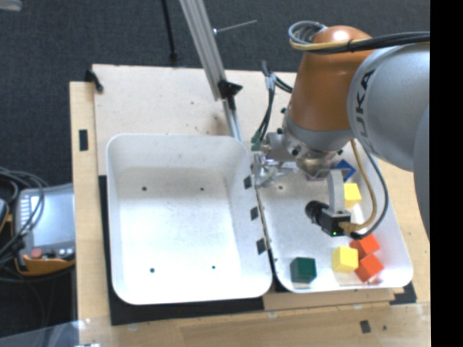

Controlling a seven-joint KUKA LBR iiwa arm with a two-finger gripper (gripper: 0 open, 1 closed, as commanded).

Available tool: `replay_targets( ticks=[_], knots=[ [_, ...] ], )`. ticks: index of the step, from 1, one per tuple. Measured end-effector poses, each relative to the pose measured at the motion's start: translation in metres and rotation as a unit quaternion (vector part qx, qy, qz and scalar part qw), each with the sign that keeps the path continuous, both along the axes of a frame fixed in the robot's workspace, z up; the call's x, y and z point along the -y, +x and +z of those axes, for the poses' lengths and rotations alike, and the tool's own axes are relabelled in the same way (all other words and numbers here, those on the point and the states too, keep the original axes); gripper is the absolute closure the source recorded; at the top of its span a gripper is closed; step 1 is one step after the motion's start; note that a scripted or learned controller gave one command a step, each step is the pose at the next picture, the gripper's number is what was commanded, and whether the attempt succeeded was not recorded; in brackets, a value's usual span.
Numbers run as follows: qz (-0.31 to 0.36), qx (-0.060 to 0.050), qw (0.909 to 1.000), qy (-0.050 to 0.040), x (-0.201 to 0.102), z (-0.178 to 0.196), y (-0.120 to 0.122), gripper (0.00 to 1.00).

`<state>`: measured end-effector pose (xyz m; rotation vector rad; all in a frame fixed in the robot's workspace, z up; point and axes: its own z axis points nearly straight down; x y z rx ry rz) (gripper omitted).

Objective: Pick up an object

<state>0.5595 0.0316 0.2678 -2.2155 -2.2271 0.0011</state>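
1. Dark grey carpet (58, 20) is surrounding the pale wooden tabletop (152, 100), and a silver aluminium rail (204, 42) is slanting down from the top edge toward the bins.
2. Off the tabletop's left side, a grey device with an orange underside (40, 226) is sitting on the carpet among black cables.
3. Two shallow white bins are lying rim against rim on the tabletop: the left bin (181, 215) and the right bin (286, 223).
4. I am reaching in from the right, my orange band (325, 78) hanging over the far part of the right bin. My end effector (266, 166) is hovering by the wall where the two bins are meeting, toward the far end.
5. I cannot tell whether my end effector is standing apart or together; my own wrist is covering it.
6. A green cube (304, 269) is sitting at the near edge of the right bin, well apart from my end effector.
7. Just to its right a yellow cube (345, 259) is sitting, with an orange block (369, 244) and a second orange block (370, 267) crowding against it.
8. Farther back, a small yellow block (352, 193) is lying near my wrist, and a blue piece (345, 170) is peeking out just behind it, partly hidden by my arm.
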Motion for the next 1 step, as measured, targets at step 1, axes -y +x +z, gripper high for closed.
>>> replay_targets(
  ticks=[1],
  knots=[
    [0.001, 0.0, 1.0, 0.0006, -0.0427, -0.0038, -0.0169, 1.0]
  ],
)
